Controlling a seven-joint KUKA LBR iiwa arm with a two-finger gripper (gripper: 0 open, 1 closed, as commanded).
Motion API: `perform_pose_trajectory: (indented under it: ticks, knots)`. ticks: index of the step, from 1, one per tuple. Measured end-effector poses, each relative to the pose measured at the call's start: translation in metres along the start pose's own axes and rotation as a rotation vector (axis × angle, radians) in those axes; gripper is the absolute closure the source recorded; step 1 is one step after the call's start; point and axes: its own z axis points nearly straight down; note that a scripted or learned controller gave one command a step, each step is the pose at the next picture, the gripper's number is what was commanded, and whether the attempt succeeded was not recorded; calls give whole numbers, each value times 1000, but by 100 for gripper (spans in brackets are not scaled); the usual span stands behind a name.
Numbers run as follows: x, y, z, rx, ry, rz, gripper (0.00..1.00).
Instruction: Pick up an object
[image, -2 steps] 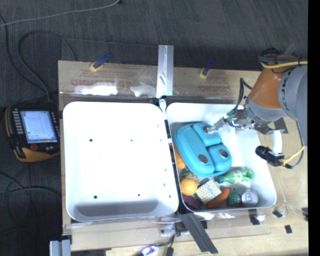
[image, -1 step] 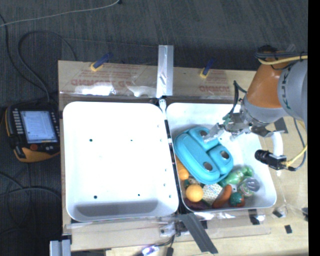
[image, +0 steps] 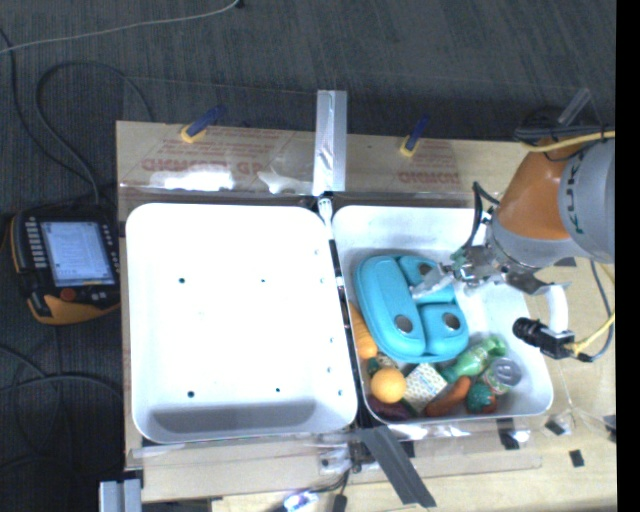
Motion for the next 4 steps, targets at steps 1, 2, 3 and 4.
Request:
perform_pose_trajectory:
  ticks: [1,2,3,4]
  knots:
    - [11,-2,-40,15,6,14,0]
    - [36,-30,-59,17,7,86,0]
    - [23,-21,-5,-4,-4,172,0]
    - [47,-23,-33,17,3,227,0]
